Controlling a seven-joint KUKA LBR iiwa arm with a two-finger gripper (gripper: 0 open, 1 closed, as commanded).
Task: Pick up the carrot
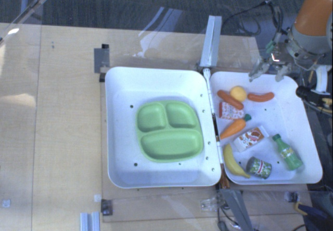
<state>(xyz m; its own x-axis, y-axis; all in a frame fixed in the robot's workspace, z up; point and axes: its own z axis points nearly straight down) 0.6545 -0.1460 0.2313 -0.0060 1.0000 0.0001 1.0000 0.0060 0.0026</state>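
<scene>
The carrot (232, 127), orange with a small green top, lies slanted at the left side of the right bin (307, 120), close to the wall between the two bins. My gripper (270, 72) hangs above the bin's far edge, up and to the right of the carrot and well apart from it. Its two fingers (257, 71) are spread, with nothing between them.
Around the carrot lie two red sausages (229, 99), a yellow lemon (238, 92), two small cartons (250, 139), a banana (233, 162), a green can (259, 167) and a green bottle (286, 152). The left bin (119, 136) holds a green divided tray (169, 130).
</scene>
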